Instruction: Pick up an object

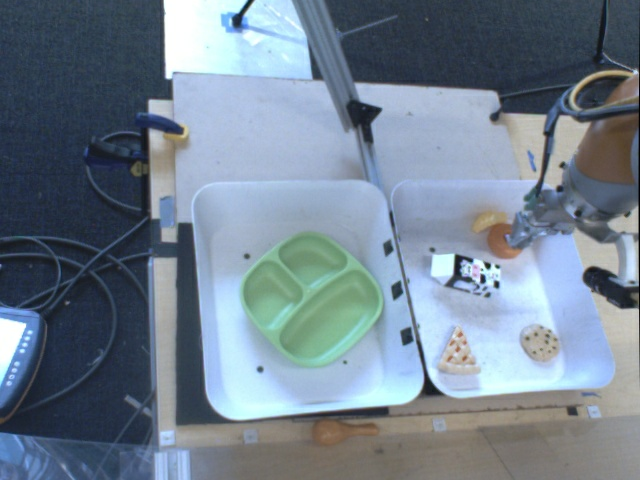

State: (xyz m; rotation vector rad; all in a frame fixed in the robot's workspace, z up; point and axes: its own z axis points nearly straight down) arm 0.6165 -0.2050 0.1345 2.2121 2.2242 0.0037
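Two white bins sit side by side on the bench. Starting at the left, the left bin holds a green divided plate, lying flat and well apart from the arm. Past the shared rim, the right bin holds the loose pieces: a black-and-white carton near the middle, a pizza slice toy toward the near wall, and a round cookie to the right of that slice.

Farther back in the right bin lie a yellowish piece and, just beside it, an orange-red object. The gripper is low over the bin right at this orange-red object, touching or nearly touching its right side; whether it is open, closed or gripping cannot be made out here.

The move turns on that closeness: the orange-red object lies just to the left of and slightly nearer than the tool tip, roundish with no clear long axis, so it looks the likely target. The carton lies a little nearer the camera, the cookie and slice well apart.

Both bin floors are flat, white and lightly speckled. The arm comes in from the right, over the right bin's far corner.
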